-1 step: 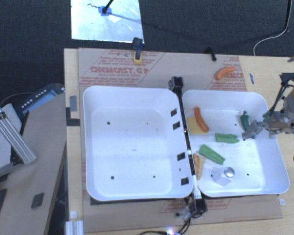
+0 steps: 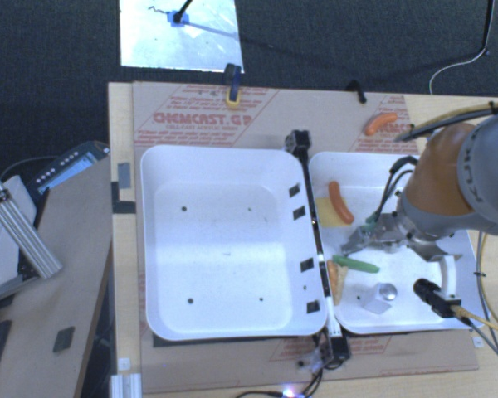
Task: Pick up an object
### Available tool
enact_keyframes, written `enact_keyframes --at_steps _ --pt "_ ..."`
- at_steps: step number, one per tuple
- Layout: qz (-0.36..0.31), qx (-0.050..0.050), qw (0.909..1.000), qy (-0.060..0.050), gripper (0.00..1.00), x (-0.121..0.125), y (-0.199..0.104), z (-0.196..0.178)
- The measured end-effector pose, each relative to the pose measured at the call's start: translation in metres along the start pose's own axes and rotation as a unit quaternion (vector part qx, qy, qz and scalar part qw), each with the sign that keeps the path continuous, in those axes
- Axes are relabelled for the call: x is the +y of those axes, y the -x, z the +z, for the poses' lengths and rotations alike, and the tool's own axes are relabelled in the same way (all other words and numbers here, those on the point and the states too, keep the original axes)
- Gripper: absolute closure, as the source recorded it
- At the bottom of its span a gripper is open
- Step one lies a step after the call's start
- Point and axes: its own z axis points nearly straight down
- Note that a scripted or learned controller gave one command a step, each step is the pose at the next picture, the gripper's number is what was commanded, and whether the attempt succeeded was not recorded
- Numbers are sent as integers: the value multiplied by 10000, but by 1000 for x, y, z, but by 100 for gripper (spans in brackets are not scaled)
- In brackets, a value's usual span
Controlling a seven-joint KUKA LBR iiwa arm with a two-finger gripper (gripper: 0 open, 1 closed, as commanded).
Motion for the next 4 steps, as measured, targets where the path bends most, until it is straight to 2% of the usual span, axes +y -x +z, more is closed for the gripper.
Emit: enact_keyframes --at_steps 1,2,3,4 --pt "8 -27 10000 57 0 48 -31 -5" --pt "27 -27 10000 50 100 47 -29 -16" --pt "27 -42 9999 129 100 39 -27 -209" --pt "47 -17 10000 -8 100 -4 -44 -116"
